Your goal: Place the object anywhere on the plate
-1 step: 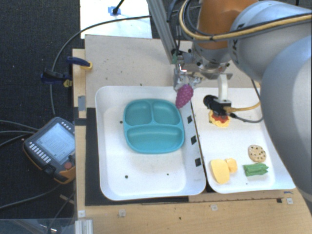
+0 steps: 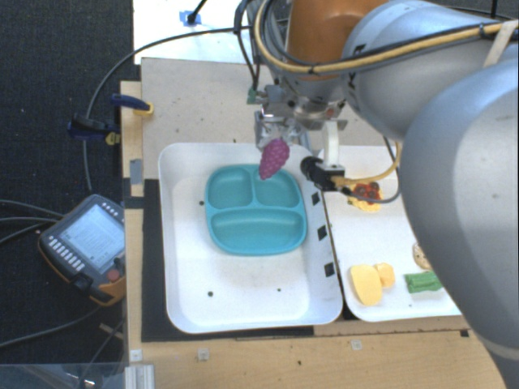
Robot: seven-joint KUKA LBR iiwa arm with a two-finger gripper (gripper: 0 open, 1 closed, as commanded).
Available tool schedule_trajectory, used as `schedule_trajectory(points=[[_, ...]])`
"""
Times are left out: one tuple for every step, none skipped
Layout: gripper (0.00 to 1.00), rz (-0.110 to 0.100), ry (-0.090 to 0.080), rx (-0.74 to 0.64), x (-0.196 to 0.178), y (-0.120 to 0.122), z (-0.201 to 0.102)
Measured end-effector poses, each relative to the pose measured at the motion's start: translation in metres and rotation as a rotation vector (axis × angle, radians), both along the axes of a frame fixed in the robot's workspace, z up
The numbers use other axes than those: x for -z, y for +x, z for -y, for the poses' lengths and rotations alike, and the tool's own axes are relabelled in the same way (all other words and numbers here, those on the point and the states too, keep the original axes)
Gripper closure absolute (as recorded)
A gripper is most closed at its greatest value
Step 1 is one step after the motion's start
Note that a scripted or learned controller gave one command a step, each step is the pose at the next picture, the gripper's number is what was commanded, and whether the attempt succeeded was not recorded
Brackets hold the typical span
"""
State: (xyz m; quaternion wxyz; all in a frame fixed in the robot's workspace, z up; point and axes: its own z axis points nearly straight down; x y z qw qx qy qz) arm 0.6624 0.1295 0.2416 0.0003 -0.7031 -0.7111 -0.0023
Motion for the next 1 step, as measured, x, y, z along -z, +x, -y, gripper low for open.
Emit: schedule_trajectory(points=[[0.0,-0.001,-0.002,0.006,0.0003,0.0003,0.0045]])
